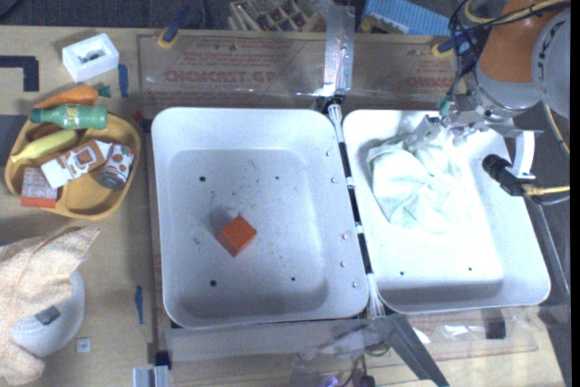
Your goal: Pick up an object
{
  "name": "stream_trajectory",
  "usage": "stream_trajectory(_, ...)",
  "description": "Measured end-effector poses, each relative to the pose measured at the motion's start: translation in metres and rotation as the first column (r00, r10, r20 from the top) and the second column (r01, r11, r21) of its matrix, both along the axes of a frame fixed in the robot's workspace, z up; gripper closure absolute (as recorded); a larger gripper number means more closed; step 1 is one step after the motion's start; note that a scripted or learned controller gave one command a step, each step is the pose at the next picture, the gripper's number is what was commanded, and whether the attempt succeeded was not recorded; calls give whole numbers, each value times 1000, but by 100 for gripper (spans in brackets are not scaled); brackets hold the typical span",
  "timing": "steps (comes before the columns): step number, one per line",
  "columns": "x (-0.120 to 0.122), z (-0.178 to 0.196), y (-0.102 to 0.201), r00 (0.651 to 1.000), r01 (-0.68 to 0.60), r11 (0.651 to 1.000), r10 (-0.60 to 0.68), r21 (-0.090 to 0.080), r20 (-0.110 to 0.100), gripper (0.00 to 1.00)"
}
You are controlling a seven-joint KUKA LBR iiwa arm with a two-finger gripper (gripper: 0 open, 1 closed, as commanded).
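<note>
A small orange cube [238,234] lies on the floor of the left bin [181,136], a little left of its middle. A crumpled white and pale-teal cloth [410,181] lies in the upper half of the right bin [507,272]. My gripper [435,135] is low over the right bin's far side, at the cloth's upper right corner. That corner rises to a point against the gripper tip. The wrist and orange band [507,41] hang above it and hide the bin's far right corner.
A yellow bowl [101,204] of toy food sits left of the bins, with a white box [91,57] behind it and a beige cloth [41,272] in front. A black cable and plug [500,168] hang by the gripper. A clear panel [236,72] stands behind the bins.
</note>
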State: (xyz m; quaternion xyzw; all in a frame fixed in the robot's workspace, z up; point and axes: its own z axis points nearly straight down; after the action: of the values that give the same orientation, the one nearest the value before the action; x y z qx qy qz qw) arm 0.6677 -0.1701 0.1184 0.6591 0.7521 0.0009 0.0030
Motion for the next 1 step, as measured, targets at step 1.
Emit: stream_trajectory(1,1,-28,34,992,-126,992,126,0,1,0)
